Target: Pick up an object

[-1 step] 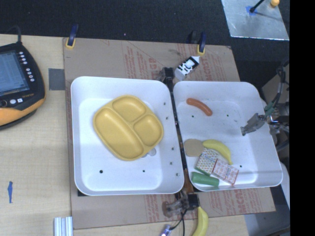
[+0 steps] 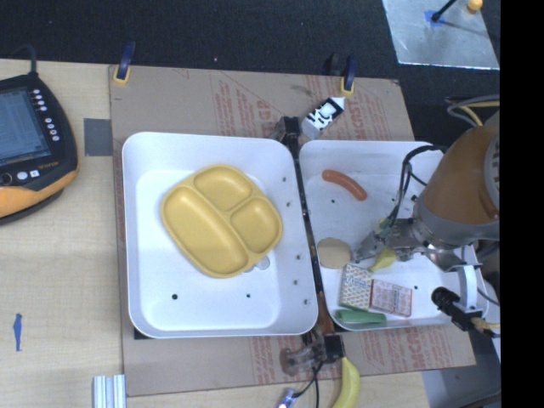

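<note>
Lying nearest, a banana (image 2: 347, 385) curves off the bench's front edge, just outside the bins. Inside the right bin (image 2: 316, 195), four small things cluster at its near side: one green pod-shaped piece (image 2: 360, 317), two flat printed packets (image 2: 356, 286) (image 2: 391, 297) touching side by side, and one round tan disc (image 2: 333, 251). Beside them the gripper (image 2: 380, 246) hangs low over a yellow scrap (image 2: 382, 259); whether its fingers grip it, I cannot tell. Farther off lies one smooth orange sausage (image 2: 344, 184). One glossy yellow three-compartment plate (image 2: 222, 219) sits in the left bin (image 2: 140, 228).
</note>
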Robot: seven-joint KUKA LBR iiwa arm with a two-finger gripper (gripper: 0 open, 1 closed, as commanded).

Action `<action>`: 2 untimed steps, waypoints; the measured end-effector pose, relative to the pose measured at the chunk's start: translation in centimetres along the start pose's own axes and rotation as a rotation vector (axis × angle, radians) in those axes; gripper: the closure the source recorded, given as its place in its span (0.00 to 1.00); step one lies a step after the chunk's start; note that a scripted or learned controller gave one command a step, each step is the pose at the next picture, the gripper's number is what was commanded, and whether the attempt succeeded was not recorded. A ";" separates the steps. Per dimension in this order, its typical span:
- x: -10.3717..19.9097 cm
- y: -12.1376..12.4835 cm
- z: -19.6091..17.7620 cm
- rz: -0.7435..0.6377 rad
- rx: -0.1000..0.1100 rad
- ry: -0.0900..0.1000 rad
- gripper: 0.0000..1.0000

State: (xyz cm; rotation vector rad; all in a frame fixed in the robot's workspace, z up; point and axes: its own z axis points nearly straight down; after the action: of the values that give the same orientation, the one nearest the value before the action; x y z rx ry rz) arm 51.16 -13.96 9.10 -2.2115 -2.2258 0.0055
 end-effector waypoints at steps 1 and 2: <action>-0.1 0.0 -1.0 -0.004 0.001 -0.002 1.00; -0.8 -3.6 -12.1 0.005 -0.004 0.000 1.00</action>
State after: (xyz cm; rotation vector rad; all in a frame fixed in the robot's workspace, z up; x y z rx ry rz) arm 47.67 -14.74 21.19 -2.2188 -2.2228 0.0016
